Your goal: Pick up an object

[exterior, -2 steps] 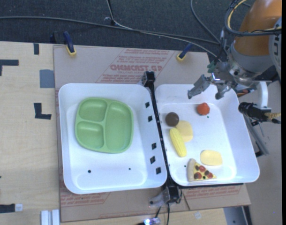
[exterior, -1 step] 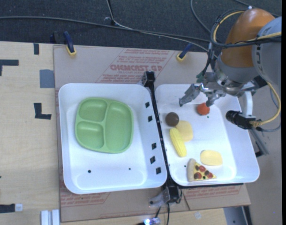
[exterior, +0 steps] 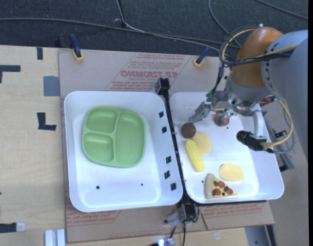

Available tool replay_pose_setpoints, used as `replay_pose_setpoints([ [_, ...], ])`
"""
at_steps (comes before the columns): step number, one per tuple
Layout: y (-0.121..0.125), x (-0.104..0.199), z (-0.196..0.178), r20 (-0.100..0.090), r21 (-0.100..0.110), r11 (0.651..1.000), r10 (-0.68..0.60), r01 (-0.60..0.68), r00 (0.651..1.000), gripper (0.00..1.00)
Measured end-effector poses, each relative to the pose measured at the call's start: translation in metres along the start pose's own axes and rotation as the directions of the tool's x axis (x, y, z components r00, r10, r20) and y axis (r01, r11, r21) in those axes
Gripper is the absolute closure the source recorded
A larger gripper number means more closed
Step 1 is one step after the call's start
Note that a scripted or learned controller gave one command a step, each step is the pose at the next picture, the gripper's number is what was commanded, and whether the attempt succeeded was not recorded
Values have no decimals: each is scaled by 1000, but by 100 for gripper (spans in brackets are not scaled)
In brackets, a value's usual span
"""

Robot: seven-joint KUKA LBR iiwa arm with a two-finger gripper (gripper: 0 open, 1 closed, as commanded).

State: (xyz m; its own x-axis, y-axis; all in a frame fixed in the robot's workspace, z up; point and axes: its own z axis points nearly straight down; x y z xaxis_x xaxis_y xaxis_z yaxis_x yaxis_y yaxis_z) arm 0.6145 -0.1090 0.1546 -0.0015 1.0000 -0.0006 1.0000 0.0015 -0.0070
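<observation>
Brown ball (exterior: 188,130) — just beside jaws (exterior: 210,113), lower left, untouched

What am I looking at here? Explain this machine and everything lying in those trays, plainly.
One camera above the bench looks down at a slant. The grey arm with the orange band is a robot reaching in from the right; its claw hangs over the right bin. That bin holds toy food: a brown ball, a corn cob, a pale round piece, a yellow piece and a pizza slice. The left bin holds a green divided plate. I see nothing gripped.
</observation>
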Motion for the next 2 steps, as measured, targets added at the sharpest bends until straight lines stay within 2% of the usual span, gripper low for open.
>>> replay_pose_setpoints([
  [1, -4, 2, 45, 0, -1, 1000, 0, 0, 1000, 0],
  [2, -3, 3, 32, -1, -5, 1000, -2, 2, 1000, 100],
])
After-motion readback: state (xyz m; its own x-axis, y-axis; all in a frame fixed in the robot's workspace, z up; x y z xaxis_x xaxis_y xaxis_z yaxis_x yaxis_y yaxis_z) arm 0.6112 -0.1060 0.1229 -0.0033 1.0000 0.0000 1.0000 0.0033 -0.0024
